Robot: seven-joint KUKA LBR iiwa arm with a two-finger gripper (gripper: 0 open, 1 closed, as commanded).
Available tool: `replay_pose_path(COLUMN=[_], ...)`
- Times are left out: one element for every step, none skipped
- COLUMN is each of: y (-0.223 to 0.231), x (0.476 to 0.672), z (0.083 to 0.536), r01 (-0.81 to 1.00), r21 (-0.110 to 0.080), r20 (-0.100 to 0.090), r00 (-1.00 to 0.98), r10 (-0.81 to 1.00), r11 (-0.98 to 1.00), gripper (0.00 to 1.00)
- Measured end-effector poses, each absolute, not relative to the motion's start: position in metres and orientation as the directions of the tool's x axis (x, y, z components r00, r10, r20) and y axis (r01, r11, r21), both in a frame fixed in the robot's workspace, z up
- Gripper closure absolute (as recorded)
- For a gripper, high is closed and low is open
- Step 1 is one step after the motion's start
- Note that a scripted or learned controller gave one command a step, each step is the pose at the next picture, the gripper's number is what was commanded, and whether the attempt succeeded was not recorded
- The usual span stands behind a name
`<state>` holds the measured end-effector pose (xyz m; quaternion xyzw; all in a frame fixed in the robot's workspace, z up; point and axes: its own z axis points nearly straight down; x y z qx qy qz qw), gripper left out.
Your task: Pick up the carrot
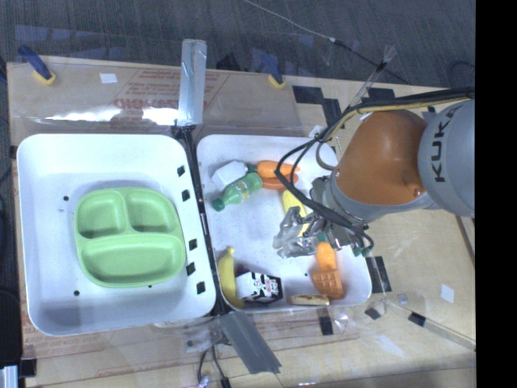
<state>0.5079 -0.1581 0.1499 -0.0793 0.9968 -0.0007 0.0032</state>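
The carrot [270, 170] is an orange stick lying near the far wall of the right bin [242, 237], partly crossed by a black cable. My gripper [297, 237] hangs low over the middle of that bin, under the arm's orange band [380, 164]. It is nearer the camera than the carrot and a little to its right, with a clear gap between them. A yellow item [289, 203] lies just beside the gripper's metal parts.
In the right bin lie a green bottle [238, 189], a white piece [229, 172], a banana [226, 277], a black-and-white carton [261, 286], an orange-topped waffle piece [326, 270] and a tan stick [309, 300]. The left bin [40, 217] holds a green divided plate [128, 237].
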Motion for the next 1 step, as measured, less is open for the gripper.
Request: replay_pose_path(y=[-0.1821], x=[0.5189], z=[0.1622], r01=[0.078], r21=[-0.001], r20=[-0.002], r00=[-0.997], r10=[0.078], r11=[0.997], gripper=[1.0])
